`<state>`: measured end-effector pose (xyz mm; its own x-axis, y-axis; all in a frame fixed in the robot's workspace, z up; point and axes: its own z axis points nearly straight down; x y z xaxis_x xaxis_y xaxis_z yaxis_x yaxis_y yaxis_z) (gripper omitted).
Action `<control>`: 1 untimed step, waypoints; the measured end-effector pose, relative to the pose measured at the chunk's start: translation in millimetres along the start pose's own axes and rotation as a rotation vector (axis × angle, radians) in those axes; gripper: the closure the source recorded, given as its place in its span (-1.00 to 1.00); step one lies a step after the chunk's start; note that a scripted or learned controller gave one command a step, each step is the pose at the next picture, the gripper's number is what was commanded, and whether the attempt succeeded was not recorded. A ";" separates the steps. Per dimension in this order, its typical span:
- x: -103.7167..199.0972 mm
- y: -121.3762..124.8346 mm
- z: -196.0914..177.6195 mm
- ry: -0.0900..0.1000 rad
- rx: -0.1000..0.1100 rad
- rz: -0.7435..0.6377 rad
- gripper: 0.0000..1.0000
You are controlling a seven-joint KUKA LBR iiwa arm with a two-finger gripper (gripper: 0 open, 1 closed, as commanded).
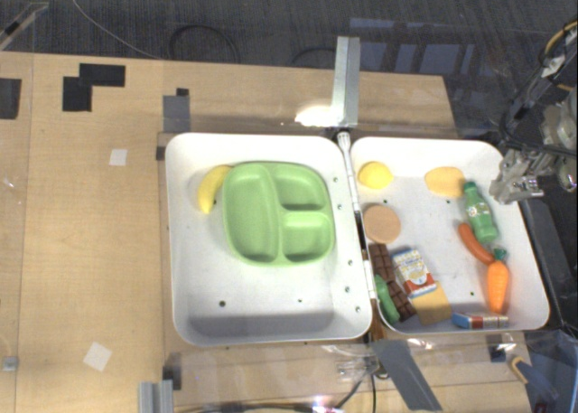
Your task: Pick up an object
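Note:
My gripper (517,182) hangs at the right rim of the right bin (408,154), just right of a green bottle (479,213); nothing visible is held in it. In that bin lie a yellow lemon (376,174), a yellow-orange fruit (443,181), a tan disc (382,222), a small orange carrot (473,242) and a bigger carrot (498,284). Toward the front are a chocolate bar (386,281), a small printed carton (414,272), a yellow block (433,306) and a marker (480,320).
The left bin (262,312) holds a green divided plate (275,212) and a banana (210,187) at its back left. A metal post (346,86) stands behind the seam between the bins. The arm's wrist and cables (555,95) rise at the far right.

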<state>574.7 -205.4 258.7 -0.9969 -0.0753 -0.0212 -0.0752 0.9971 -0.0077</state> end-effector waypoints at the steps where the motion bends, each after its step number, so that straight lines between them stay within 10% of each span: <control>1: 38.6 4.7 138.4 0.021 -0.013 -0.183 1.00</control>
<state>538.8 -204.4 119.5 -0.9667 -0.2559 0.0006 -0.2559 0.9667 0.0031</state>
